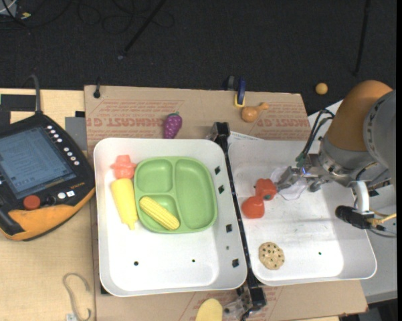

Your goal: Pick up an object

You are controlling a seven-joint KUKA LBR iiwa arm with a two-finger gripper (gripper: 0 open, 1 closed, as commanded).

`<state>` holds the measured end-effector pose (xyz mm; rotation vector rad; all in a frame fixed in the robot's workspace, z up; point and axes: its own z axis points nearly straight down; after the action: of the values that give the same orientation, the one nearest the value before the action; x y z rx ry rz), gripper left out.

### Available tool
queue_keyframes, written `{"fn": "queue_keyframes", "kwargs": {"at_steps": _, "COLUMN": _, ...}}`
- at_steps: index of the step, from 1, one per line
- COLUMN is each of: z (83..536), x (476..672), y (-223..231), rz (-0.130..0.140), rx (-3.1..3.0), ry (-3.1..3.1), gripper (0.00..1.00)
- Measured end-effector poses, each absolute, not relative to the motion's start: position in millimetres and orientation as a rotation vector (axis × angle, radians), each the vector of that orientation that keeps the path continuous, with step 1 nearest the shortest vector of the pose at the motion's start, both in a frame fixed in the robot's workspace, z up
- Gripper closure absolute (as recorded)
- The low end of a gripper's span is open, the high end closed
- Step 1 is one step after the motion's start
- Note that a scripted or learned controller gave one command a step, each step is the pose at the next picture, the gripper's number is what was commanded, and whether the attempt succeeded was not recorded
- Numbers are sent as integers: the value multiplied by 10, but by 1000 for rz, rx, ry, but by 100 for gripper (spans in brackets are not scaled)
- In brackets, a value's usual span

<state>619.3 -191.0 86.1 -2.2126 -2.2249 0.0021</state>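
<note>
I see the bench under a sheet of brown cardboard [187,112], printed with lettering, and on it the two white bins side by side. The left bin [160,266] holds a green plate [187,192] with a corn cob [159,213] lying in its near compartment; a yellow toy [124,201] lies just left of the plate with a pink toy [123,166] at its far end. The right bin [321,259] holds a red toy [259,197] toward its left side and a cookie [271,255] near its front edge, the two well apart. The arm [361,132] reaches in from the right, and the gripper [289,177] sits low over the right bin, just right of the red toy; I cannot tell whether it touches it, nor how the hand is set. On the cardboard beyond the bins lie purple grapes [172,124] and an orange gourd [252,112]. A teach pendant [33,172] rests on the wooden bench at far left. Behind everything the floor is dark carpet, with cables trailing and a small orange ball [321,88]. A yellow object [210,309] sits at the near edge
</note>
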Motion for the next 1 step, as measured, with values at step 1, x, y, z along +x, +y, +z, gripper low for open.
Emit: {"fn": "queue_keyframes", "kwargs": {"at_steps": 1, "z": 1047, "x": 6241, "y": -1925, "rz": -11, "rx": -2222, "ry": -2234, "gripper": 100}}
